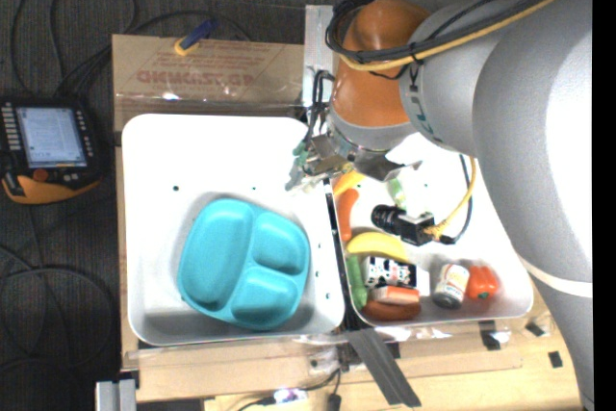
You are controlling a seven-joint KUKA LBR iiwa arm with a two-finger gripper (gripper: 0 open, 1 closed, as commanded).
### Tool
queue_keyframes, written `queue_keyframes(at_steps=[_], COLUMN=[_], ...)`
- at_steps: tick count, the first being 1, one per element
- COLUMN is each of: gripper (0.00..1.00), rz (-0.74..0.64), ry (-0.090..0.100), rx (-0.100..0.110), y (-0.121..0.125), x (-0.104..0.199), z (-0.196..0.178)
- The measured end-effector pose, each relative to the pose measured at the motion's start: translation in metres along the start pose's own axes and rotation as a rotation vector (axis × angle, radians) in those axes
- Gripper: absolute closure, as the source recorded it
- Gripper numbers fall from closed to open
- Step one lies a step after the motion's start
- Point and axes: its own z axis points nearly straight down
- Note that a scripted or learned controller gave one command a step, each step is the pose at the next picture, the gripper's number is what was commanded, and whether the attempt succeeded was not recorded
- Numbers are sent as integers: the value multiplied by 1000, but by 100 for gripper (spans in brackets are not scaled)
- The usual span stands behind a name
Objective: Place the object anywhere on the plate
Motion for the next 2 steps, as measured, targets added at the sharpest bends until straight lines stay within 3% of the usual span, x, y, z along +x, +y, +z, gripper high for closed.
queue_keyframes(at_steps=[1,2], gripper=[100,100], rz=[63,-3], ry=[0,-1], rx=[3,1], y=[-61,-70], x=[74,107], z=[12,-47])
